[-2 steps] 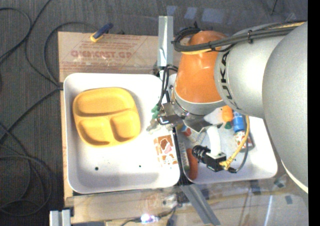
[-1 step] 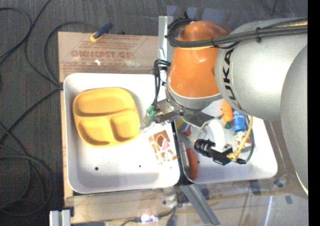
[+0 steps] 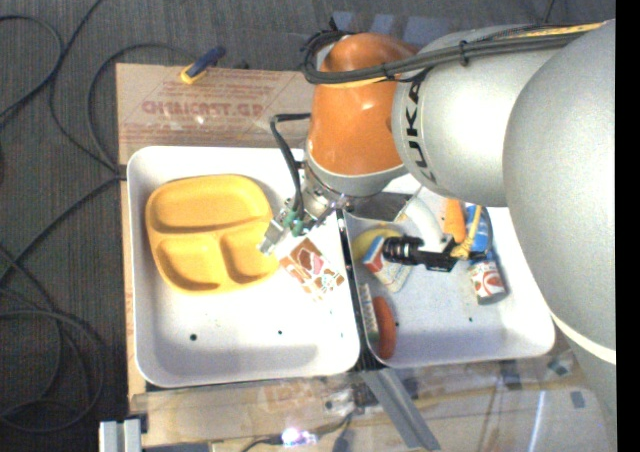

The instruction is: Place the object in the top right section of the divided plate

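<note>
Resting on cardboard (image 3: 200,110), white bins (image 3: 240,340), possibly carpet (image 3: 60,60)

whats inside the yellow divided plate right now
The yellow divided plate has bare sections where visible. The gripper covers its right edge, so that corner can't be checked.

The divided plate (image 3: 210,232) looked like smooth matt yellow plastic. Both white bins, left (image 3: 180,340) and right (image 3: 520,335), had a smooth, slightly glossy plastic look. The arm (image 3: 520,120) wore a satin grey shell, probably painted metal, and its orange band (image 3: 355,120) shone glossy under the light. Under the bins lay a sheet of matt brown cardboard (image 3: 200,105) with faded print. The floor (image 3: 60,60) around it seemed rough dark carpet.
</note>
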